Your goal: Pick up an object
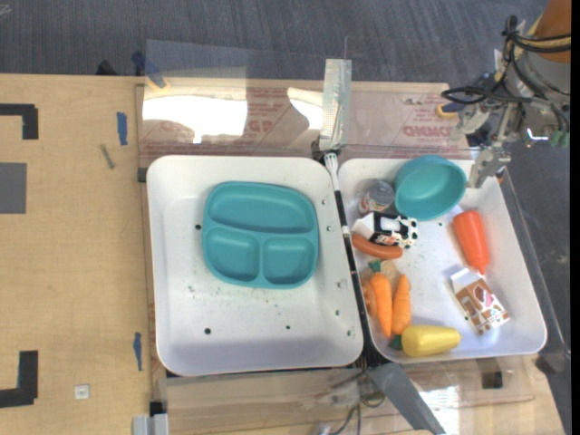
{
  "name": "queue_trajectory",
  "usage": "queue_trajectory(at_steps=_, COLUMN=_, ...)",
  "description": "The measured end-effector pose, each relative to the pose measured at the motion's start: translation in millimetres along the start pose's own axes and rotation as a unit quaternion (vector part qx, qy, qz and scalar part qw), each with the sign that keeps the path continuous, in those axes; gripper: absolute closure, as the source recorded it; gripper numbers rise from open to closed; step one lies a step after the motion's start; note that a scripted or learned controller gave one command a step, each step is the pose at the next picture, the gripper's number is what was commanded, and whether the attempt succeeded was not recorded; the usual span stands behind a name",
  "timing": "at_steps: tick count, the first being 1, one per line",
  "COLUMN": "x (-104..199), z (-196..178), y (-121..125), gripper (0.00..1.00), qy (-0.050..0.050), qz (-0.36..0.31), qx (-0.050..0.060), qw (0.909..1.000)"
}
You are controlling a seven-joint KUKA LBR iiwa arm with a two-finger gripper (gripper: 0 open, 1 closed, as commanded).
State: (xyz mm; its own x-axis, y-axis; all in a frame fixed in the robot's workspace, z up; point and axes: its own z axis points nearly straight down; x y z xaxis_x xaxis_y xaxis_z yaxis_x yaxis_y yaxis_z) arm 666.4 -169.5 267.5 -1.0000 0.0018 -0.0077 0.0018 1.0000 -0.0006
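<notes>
My gripper point(488, 163) hangs over the far right corner of the right bin point(524, 270), just right of a teal bowl point(430, 187). Nothing shows in its grasp. In the right bin lie a fat orange carrot point(471, 238), a small printed carton point(478, 302), a yellow fruit point(429, 339), two small carrots point(390, 302), a black-and-white cow toy point(393, 229) over a red-orange sausage point(373, 248), and a grey can point(379, 191).
The left bin point(172, 270) holds a teal divided plate point(261, 234). A clear plastic wall point(272, 107) stands behind both bins. The arm and its cables point(526, 71) crowd the top right. Bare wooden bench point(63, 243) lies to the left.
</notes>
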Motion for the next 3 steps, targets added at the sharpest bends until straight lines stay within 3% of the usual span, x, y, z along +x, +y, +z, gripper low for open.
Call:
queue_trajectory(at_steps=1, x=1, z=88, y=-10, gripper=0.0, qy=0.004, qz=-0.026, qx=-0.001, qw=0.9997)
queue_trajectory(at_steps=2, x=13, z=167, y=-49, gripper=0.0, qy=-0.002, qz=0.024, qx=0.001, qw=0.9997)
queue_trajectory(at_steps=3, x=18, z=177, y=32, gripper=0.0, qy=-0.001, qz=0.109, qx=-0.001, qw=0.9941)
